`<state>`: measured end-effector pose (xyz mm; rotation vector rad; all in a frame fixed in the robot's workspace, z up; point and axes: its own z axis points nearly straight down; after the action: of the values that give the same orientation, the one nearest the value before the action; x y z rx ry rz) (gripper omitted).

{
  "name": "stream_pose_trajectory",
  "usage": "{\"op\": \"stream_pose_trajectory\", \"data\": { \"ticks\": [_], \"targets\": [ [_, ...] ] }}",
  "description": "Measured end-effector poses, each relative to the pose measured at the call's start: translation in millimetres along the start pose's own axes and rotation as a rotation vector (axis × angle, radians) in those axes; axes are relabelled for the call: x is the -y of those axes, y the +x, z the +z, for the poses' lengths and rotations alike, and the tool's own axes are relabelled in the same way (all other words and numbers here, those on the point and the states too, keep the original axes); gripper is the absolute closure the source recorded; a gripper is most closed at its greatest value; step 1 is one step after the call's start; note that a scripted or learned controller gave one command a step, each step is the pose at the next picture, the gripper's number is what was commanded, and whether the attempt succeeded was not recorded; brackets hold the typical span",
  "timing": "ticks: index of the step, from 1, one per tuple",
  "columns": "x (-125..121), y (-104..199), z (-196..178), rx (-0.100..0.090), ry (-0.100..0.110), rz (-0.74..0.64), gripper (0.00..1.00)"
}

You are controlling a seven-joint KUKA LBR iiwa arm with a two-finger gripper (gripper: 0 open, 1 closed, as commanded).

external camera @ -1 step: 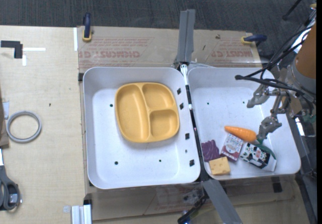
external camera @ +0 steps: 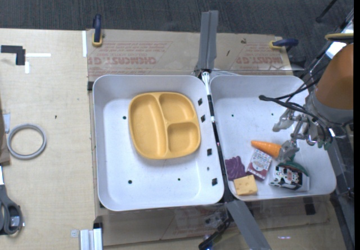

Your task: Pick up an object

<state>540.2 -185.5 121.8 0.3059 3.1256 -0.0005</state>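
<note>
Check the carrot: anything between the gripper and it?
Nothing visible. The gripper hangs at the carrot's right end in the right bin, no object between them. The packet and the black-and-white item crowd in just below the carrot; the cheese and the purple piece lie further left.

Left bin [external camera: 107, 148]: one plate [external camera: 165, 125], lying toward the back, a little right of centre. Right bin [external camera: 236, 97]: all items sit in the near half. Carrot [external camera: 266, 146] lies farthest back; packet [external camera: 259, 163] just before it, touching; grapes [external camera: 234, 166] left of packet; cheese [external camera: 245, 185] nearest the front rim; box [external camera: 288, 176] right of packet. My gripper [external camera: 290, 143] hangs just right of carrot, behind box. On the bench, left of both bins: tape ring [external camera: 26, 140], scissors [external camera: 9, 213] before it.
</note>
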Motion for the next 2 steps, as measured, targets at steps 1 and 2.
{"op": "stream_pose_trajectory", "data": {
  "ticks": [1, 2],
  "targets": [
    [2.6, -24.6, 29.6, 0.002, 0.0, 0.213, 0.0],
    [1.4, -26.0, 19.7, 0.006, 0.002, 0.209, 1.0]
  ]
}}
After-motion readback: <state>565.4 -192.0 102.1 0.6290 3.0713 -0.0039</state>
